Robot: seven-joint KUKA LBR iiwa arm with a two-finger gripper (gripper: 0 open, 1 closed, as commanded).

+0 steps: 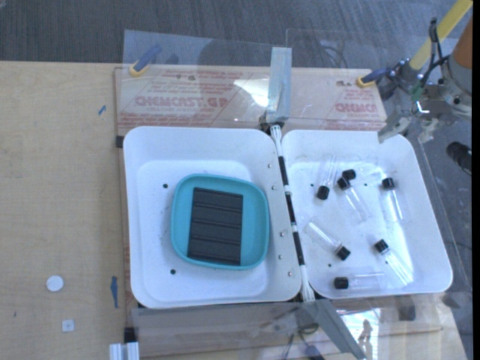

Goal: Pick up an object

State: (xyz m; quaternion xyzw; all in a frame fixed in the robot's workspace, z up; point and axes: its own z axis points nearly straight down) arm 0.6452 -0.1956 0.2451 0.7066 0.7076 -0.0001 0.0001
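Observation:
Several clear vials with black caps lie scattered in the right white bin point(424, 172). One vial point(327, 238) lies near the bin's middle, another point(358, 280) by the front edge, and a third point(391, 198) on the right side. My gripper point(411, 123) hangs above the bin's far right corner, apart from all the vials, with nothing seen in it. Above it the arm's orange band runs to the frame's top right.
The left white bin point(142, 201) holds a teal square tray point(180, 235) with a black ridged block point(217, 226) in it. A clear plastic sheet with red lettering point(187, 96) lies behind both bins. A hinge strip point(287, 201) divides the bins.

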